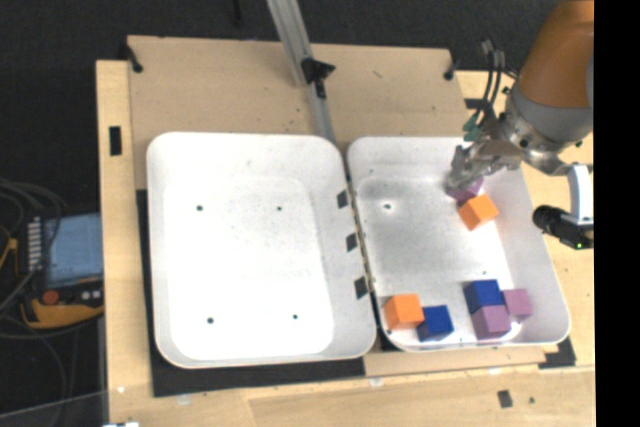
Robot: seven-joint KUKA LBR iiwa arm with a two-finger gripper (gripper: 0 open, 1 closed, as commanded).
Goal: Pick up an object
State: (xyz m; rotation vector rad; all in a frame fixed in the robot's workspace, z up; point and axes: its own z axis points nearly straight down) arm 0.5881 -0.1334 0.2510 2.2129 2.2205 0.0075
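The arm (555, 65) reaches in from three o'clock and its gripper (468, 177) hangs low over the right bin (400, 235), toward that bin's one o'clock corner. Whether the gripper is open or closed cannot be told from this slant. A purple block (468, 187) lies right under its tip, partly hidden, and an orange block (479, 211) sits just beside it at five o'clock. Along the bin's six o'clock edge lie another orange block (404, 310), a small blue block (436, 322), a larger blue block (483, 295) and two purple blocks (491, 320) (518, 303). The left bin (245, 245) rests on the desk (115, 215) at nine o'clock.
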